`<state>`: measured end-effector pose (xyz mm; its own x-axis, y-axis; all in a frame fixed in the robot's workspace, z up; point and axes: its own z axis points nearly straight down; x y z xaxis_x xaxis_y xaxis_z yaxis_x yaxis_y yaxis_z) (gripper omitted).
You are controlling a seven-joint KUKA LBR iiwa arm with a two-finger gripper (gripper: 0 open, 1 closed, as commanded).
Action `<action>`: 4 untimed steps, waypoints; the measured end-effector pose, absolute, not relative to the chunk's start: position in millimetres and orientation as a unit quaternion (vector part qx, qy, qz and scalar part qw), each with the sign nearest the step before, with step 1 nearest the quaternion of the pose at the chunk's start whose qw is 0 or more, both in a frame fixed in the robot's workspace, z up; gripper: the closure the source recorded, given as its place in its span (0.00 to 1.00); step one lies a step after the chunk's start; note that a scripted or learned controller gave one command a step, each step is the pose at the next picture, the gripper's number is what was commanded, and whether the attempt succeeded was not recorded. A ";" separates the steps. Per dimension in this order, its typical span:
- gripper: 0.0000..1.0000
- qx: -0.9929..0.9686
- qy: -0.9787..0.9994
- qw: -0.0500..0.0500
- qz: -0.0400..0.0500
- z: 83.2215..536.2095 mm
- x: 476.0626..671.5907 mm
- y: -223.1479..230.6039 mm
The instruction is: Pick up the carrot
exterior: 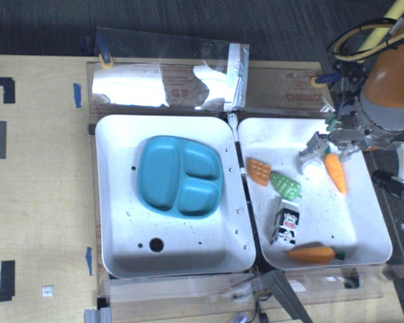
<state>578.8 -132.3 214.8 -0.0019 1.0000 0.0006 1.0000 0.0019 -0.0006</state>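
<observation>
White bins sit side by side on the bench in the camera view. Left bin [114, 200]: holds a blue sectioned plate [180, 175] and nothing else of note. Right bin [370, 237]: holds a waffle-patterned orange piece [258, 171] near its left wall, a green knobbly item [285, 185] just beside that, a small black-and-white carton [286, 226] lower down, and two orange carrot-like things. One carrot [335, 171] lies at a slant in the upper right of this bin, narrow end pointing down and to the right; the second orange piece [312, 253] lies flat along the near wall, a green tip at its right end. The arm [389, 89] enters from the right, orange band above the wrist, and the gripper [326, 155] hangs low over the upper part of the right bin. The top of the slanted carrot meets the grey fingers [314, 152], and it looks as if it is hanging from them, yet the angle hides whether the fingers have closed on it or merely stand over it; how far open they are cannot be read. Progress, as a judgement: the approach to a carrot appears complete, a secure grasp is unconfirmed, and a clear lift above the bin floor remains to be shown. A whitish patch [312, 169] lies just beside the carrot.
</observation>
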 end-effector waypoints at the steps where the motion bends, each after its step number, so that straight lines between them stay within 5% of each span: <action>1: 0.00 -0.674 -0.738 -0.002 -0.002 282.7 567.0 -56.9; 2: 0.00 -0.770 -0.638 -0.002 -0.001 341.5 615.3 -119.8; 3: 0.00 -0.797 -0.604 0.003 0.003 164.4 637.0 -154.7; 4: 0.00 -0.631 -0.776 0.000 0.000 161.6 628.9 -185.0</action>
